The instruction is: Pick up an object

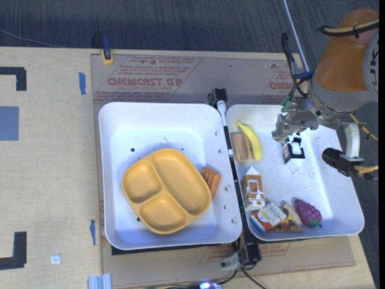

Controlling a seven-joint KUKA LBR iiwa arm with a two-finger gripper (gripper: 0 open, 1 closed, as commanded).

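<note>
Grey two-finger tool poised low over bare floor of the right shallow white plastic bin, grip state indeterminate, nothing seen held; the curved yellow plastic banana lies just to its left, so closing here would likely catch nothing or nudge the banana aside.

Two white bins on a tan desk marked with blue tape. Left bin: a yellow divided plate. Right bin: a yellow banana, purple grapes, an orange-and-white carton. The arm shows orange.
</note>
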